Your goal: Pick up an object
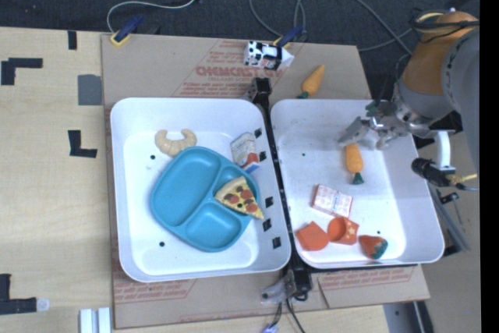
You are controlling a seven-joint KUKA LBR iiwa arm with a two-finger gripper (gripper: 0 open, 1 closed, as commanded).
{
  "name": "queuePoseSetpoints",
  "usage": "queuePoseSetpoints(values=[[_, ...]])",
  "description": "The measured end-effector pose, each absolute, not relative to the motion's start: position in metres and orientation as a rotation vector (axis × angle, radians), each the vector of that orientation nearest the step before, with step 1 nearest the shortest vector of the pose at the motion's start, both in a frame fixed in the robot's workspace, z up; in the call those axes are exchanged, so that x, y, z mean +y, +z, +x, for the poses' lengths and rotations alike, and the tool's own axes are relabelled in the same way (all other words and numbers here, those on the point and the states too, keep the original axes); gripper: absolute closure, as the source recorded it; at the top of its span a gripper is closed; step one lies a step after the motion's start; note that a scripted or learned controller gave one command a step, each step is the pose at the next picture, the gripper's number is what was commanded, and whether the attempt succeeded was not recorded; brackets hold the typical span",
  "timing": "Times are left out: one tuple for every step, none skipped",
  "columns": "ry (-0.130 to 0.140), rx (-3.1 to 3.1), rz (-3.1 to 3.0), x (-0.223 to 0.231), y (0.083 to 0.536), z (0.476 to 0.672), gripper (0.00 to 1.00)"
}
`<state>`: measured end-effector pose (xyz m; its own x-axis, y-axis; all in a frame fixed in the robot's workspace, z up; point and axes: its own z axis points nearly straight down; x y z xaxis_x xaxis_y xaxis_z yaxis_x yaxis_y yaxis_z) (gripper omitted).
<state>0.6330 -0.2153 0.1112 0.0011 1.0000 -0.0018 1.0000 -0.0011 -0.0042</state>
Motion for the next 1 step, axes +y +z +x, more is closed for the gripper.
queuePoseSetpoints(values=[[0.002,-2.225,-2.223,-0.1797,0.0867,0.6371,0.0]])
